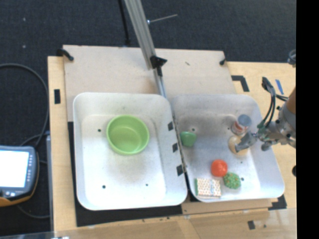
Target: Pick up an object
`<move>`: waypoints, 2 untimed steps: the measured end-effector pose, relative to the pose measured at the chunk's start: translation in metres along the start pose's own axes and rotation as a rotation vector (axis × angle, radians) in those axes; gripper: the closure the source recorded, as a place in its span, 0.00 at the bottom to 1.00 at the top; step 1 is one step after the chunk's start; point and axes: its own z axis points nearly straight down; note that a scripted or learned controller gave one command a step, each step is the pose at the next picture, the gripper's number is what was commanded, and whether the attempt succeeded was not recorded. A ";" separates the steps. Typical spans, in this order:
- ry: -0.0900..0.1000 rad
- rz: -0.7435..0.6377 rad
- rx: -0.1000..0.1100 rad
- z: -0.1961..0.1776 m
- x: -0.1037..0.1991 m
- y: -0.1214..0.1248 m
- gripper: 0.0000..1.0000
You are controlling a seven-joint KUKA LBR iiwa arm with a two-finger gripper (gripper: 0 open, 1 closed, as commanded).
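A: Which thing is the arm working at?

B: A small pale, rounded object point(236, 144) is lying in the right white plastic bin point(209, 114), near its right wall. It is too small and too covered to be showing a long axis or a heading.

A: And the tool?

B: The two-finger metal gripper point(247, 142) is reaching in from the right and sitting just against that pale object. Whether it is clenched or released, I cannot tell.

A: What is lying around it?

B: A little grey-capped piece with a reddish base point(242, 122) is standing just above. Lower down, a glossy red-orange ball point(219, 168) is touching a knobbly green clump point(232, 180), and a flat, speckled, pale square block point(208, 187) is resting at the front wall. A small green cup-shaped piece point(188, 138) is sitting by the left wall.

A: The other side?

B: A smooth lime-green round bowl point(128, 134) is standing upright in the left white bin point(89, 183).

A: The setting?

B: Both scuffed bins are resting on a pale wooden bench point(109, 68), over dark speckled flooring point(50, 14). A slanted aluminium post point(142, 26) is rising behind, and a screen pendant point(16, 173) is lying at the left.
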 end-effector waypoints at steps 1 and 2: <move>0.000 0.001 0.000 0.000 0.000 0.000 0.00; -0.002 0.004 0.005 0.043 -0.005 0.000 0.00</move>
